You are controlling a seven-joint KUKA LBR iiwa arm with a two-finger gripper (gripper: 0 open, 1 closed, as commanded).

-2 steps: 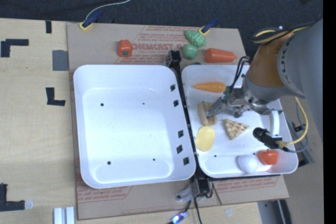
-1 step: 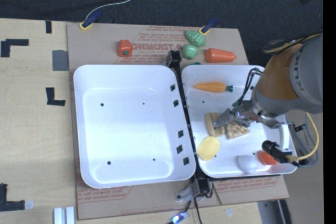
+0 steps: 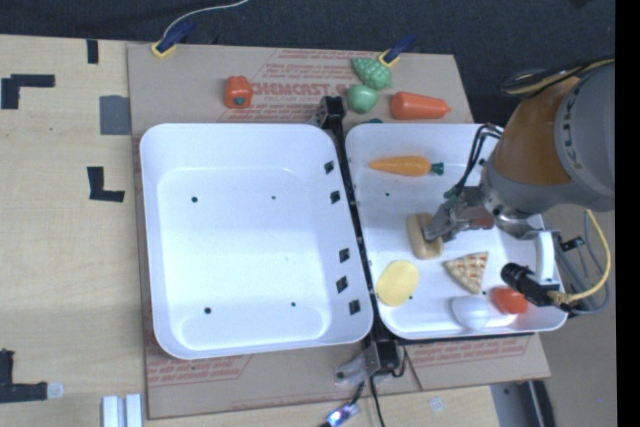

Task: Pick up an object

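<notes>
My gripper [image 3: 437, 227] is low in the right bin [image 3: 382, 137], down at a tan bread-like piece [image 3: 420, 237]. Whether that piece sits between the gripper's tips is unclear. In the same bin lie an orange carrot [image 3: 400, 166] toward the back, a yellow round piece [image 3: 397, 282] at the front left, a pizza-like wedge [image 3: 467, 270], a white item [image 3: 470, 313] and a red item [image 3: 508, 300] at the front right.
The left bin [image 3: 160, 215] stands beside the right one. Behind the bins on the cardboard lie a red pepper [image 3: 237, 92], a green vegetable [image 3: 371, 71], a green round piece [image 3: 360, 98] and an orange-red carrot [image 3: 418, 105]. The arm [image 3: 545, 150] covers the right bin's right side.
</notes>
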